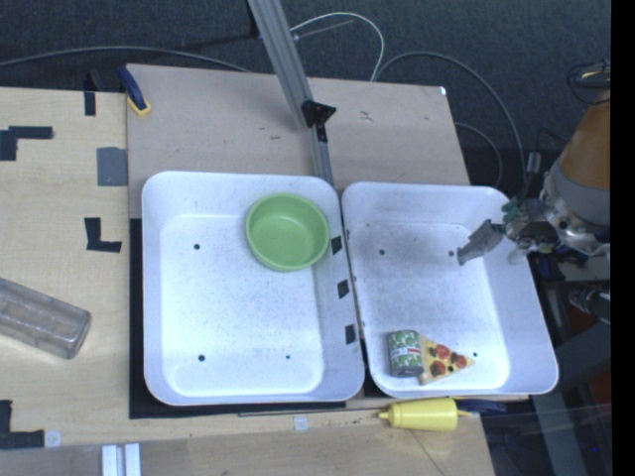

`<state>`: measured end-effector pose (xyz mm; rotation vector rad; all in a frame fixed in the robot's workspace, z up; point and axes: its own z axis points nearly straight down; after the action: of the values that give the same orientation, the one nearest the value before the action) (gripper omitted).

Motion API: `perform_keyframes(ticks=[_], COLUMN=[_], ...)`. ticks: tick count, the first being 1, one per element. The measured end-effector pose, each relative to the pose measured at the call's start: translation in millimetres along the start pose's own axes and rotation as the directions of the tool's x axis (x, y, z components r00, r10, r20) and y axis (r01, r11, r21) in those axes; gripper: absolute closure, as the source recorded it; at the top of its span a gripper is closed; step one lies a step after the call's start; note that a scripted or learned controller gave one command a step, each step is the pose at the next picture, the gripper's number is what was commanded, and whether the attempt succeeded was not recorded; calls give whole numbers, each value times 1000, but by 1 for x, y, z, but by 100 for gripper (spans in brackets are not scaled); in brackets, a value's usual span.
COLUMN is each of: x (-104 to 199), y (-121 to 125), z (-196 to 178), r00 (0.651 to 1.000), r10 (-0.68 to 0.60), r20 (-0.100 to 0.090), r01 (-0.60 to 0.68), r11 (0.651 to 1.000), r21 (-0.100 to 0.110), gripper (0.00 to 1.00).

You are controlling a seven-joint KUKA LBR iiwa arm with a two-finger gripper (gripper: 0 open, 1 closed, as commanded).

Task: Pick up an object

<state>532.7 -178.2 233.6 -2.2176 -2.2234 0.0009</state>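
Nearest, yellow bottle [421, 415] outside the right bin [516, 296]; end effector [476, 244] hovering above, presumably approaching; finger state impossible to tell.

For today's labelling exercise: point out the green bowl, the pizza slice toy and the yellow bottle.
green bowl [287, 230], camera view, on its inner floor.
pizza slice toy [445, 359], camera view, on its topped face.
yellow bottle [429, 415], camera view, on its body's middle.

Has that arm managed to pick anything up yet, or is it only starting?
Nothing looks picked up yet. The green bowl sits in the left bin; the small can and pizza-slice toy lie in the right bin. The gripper hangs over that bin's far right side, carrying nothing. Reaching, grasping and lifting remain.
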Motion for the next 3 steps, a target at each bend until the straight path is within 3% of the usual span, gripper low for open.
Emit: perform_keyframes(ticks=[1, 3], x=[0, 10], y=[0, -1], z=[0, 109], r00=[1000, 1000], r10=[0, 1], r20=[0, -1], r01=[0, -1], r11=[1000, 1000], r21=[0, 5], gripper=[0, 0])
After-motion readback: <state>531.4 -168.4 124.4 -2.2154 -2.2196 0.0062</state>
